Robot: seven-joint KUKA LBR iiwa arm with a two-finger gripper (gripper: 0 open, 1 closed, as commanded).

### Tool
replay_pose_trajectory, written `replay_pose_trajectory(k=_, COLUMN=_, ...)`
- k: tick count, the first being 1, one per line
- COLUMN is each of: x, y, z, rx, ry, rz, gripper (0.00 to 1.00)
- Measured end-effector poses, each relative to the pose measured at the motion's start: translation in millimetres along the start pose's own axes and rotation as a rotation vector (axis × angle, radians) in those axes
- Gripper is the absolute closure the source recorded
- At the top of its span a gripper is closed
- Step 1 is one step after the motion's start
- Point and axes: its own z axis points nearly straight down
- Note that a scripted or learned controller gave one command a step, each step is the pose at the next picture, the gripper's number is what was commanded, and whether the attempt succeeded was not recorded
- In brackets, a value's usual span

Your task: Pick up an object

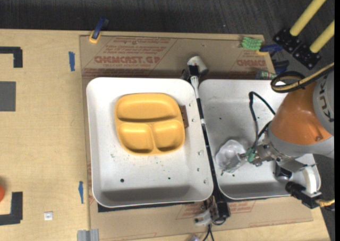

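Note:
A crumpled clear plastic object (228, 153) lies in the right bin (228, 108), near its front left corner. My gripper (248, 156) is low in that bin, right at the object's right side, pointing left toward it. Whether it touches or grips the plastic cannot be made out. The grey arm with its orange band (298, 119) reaches in from the right and covers the bin's right part. A yellow three-compartment tray (150, 122) sits upside up in the middle of the left bin (103, 144).
The two bins meet at a ridge (202, 128) just left of the plastic object. A black cable (262, 108) loops over the right bin's back. Yellow-handled tools (313, 6) lie at the back right. Cardboard (133, 54) underlies both bins.

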Motion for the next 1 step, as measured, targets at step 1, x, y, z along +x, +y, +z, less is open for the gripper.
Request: replay_pose_trajectory(k=1, x=32.9, y=70.8, z=-97.1, rx=-0.003, ry=-0.004, rz=-0.305, gripper=0.0)
